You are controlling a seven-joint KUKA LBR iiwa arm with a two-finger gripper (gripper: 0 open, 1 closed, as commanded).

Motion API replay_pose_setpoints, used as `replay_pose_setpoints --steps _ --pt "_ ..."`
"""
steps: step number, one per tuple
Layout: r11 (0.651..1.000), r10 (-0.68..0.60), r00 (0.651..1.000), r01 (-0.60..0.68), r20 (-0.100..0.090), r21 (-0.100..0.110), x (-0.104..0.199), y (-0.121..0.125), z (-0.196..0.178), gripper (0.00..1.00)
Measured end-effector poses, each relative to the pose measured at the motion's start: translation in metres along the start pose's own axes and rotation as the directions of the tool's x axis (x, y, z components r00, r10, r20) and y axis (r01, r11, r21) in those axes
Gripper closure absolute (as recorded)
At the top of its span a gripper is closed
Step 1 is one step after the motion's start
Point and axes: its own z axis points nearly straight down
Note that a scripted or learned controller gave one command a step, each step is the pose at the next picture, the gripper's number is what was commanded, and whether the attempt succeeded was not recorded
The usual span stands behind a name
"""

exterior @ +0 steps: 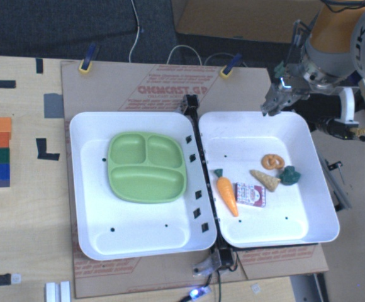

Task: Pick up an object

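The right bin [299, 131] holds a cluster: a tapered orange carrot [227, 195], a flat pink packet [250, 195] touching it, a tan wedge [265, 180], a ridged brown pretzel [272, 162] and a dark green lump [290, 175]. A smooth green divided plate [147, 167] lies in the left bin [88, 187]. Cardboard [163, 87] covers the worktop [19, 225]. The gripper [277, 100] hovers above the right bin's far rim; whether its jaws are wide or narrow I cannot tell.

floor [56, 11]: dark carpet | bench [19, 231]: pale wood (black marks) | cardboard sheet [163, 87] on top
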Motion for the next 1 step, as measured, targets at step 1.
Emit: replay_pose_setpoints --steps 1 --pt "1.000 -0.001 1.000 0.001 0.000 0.005 0.0392 -0.0233 0.0189 1.00"
